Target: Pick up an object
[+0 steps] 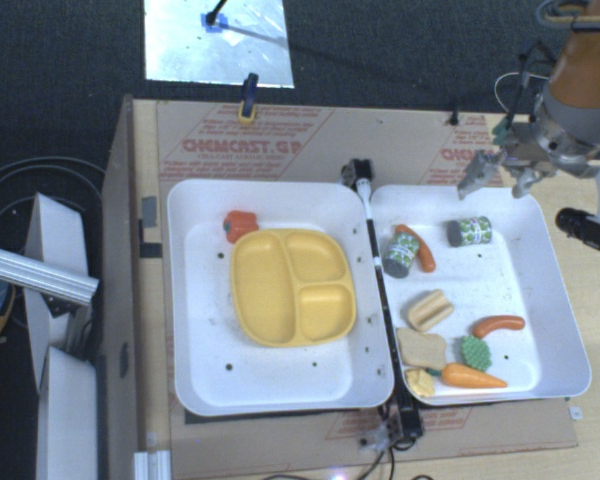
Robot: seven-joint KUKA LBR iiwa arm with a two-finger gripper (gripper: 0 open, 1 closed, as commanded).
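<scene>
We see the gripper [502, 176] hanging above the far rim of the right bin [560, 298], at about one o'clock from the bench's middle, with the grey arm and its orange band [588, 68] rising behind it toward the upper right. Its two fingers [475, 175] are spread apart and pinch nothing.

The things to be picked lie in the right bin. Nearest the gripper, at about seven o'clock from it, is a small green-and-white can [469, 231] lying on its side. At nine o'clock from that can we find a second, darker can [399, 255] touching an orange-red sausage [418, 247] (the two overlap near the bin's left wall). Toward the bin's middle sits a hot dog bun [430, 309]; at three o'clock from it lies another sausage [497, 324]. Along the near edge, at six o'clock, we count a slice of bread [422, 348], a yellow corn piece [419, 381], a carrot [470, 376] and a green broccoli-like piece [475, 352], all close together.

The left bin [205, 368] holds a yellow divided plate [292, 286], and at ten o'clock from it a red pepper-like toy [240, 225] touches the plate's rim.
</scene>
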